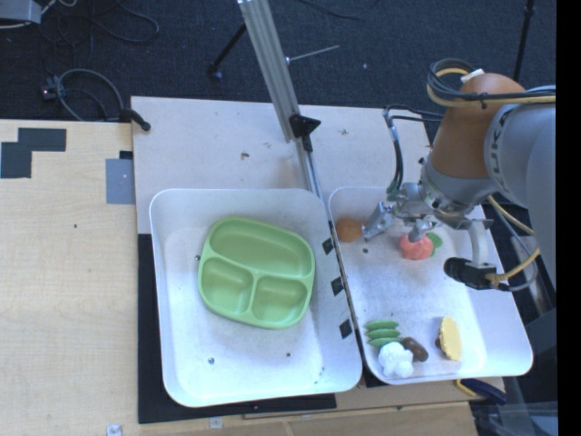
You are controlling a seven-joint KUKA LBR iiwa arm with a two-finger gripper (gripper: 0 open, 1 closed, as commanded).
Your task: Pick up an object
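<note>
Right of centre in the frame, we see the grey arm [508, 153] over the right bin [508, 352]. Its jaws [410, 223] sit just above a red tomato-like toy [418, 248]; we cannot tell if they are open. No writing is legible.

Probably robotics lab: bench [227, 143], loose floor cables [86, 89], camera pole [272, 62].
</note>
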